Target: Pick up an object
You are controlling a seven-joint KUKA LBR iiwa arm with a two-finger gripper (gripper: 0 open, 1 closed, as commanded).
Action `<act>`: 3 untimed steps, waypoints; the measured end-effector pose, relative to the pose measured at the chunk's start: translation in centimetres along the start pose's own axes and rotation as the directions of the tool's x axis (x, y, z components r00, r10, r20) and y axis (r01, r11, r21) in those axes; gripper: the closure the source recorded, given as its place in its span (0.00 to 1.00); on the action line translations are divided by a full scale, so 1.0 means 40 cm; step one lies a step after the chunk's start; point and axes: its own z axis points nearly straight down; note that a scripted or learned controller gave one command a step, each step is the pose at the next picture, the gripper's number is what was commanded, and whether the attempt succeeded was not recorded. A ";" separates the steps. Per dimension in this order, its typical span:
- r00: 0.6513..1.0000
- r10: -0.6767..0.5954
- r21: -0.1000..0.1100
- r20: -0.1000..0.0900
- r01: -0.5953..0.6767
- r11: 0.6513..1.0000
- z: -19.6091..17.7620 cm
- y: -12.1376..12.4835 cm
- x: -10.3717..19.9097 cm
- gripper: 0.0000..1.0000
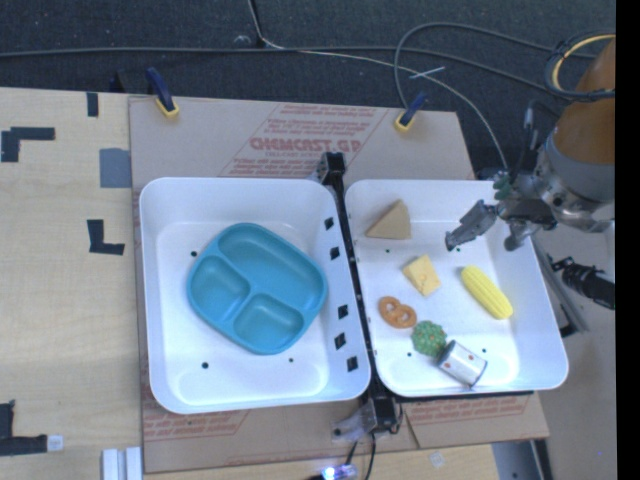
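The right bin (530, 373) holds a tan wedge (390, 222), a yellow cheese block (422, 275), a corn cob (486, 292), a pretzel (397, 313), a green broccoli piece (429, 337) and a small silver can (461, 362). My gripper (491, 229) hangs over the bin's upper right part, above and just past the corn cob. Its two fingers stand spread apart, with nothing between them.
The left bin (160, 208) carries a blue divided plate (257, 286). A black divider with clips (343, 268) runs between the bins. Cables (430, 68) lie across the dark floor behind, and two clamps (160, 93) pin the cardboard sheet.
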 end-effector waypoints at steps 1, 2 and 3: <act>1.000 -0.003 -0.010 0.002 0.003 1.000 -0.013 0.004 0.001 0.00; 1.000 -0.003 -0.005 0.001 0.003 1.000 0.112 0.011 0.025 0.00; 1.000 -0.002 -0.005 0.001 0.002 1.000 0.228 -0.005 0.034 0.00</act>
